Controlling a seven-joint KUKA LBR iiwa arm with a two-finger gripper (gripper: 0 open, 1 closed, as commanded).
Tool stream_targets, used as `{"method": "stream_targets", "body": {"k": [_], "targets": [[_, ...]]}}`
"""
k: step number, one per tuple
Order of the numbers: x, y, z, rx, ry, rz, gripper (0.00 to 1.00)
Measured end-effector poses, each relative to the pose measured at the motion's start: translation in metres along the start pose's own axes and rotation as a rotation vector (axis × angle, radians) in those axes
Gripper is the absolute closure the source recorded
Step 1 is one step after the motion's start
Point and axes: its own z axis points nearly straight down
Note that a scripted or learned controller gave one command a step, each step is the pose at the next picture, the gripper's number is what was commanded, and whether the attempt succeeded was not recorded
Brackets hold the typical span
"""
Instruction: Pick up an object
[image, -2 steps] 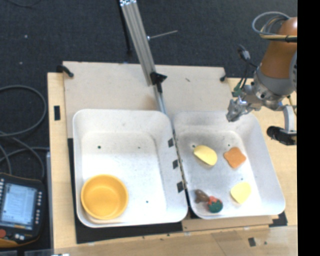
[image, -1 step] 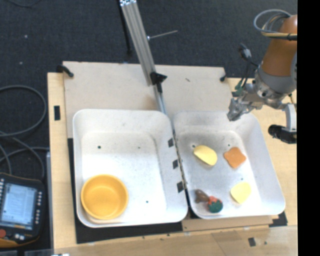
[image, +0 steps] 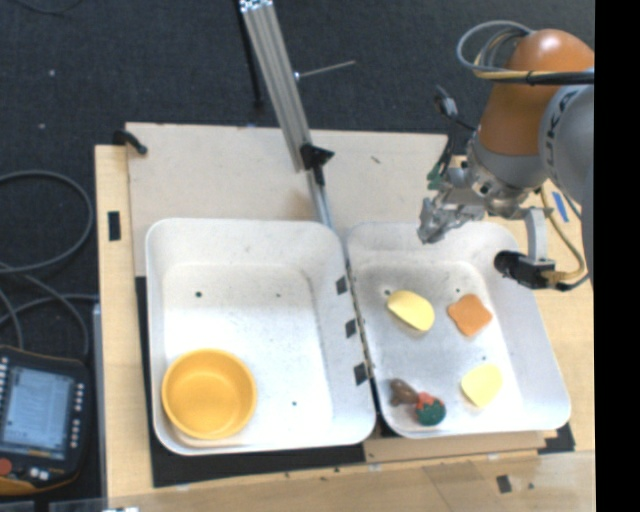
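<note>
in the right bin (image: 520, 300): four objects (image: 411, 310)

two bins (image: 160, 250), one bowl (image: 209, 393), four small objects (image: 411, 310)

Lit evenly and fairly brightly from overhead — no harsh glare anywhere. Glowing palest across the two white bins (image: 250, 300), washing out their rims a little. Casting only short, soft shadows beside the yellow bowl (image: 209, 393) and under the slanted metal rail (image: 285, 90). Showing mild grain and softness throughout — dark floor (image: 60, 80) losing detail, edges looking slightly blurred.
</note>
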Motion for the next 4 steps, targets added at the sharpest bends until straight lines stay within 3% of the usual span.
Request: {"method": "stream_targets", "body": {"k": [1, 3, 4], "targets": [[0.054, -0.002, -0.011, -0.001, 0.001, -0.001, 1.0], [0.148, 0.017, 0.0, -0.002, -0.001, 0.0, 1.0], [0.197, 0.011, -0.013, -0.002, 0.001, -0.001, 1.0]]}}
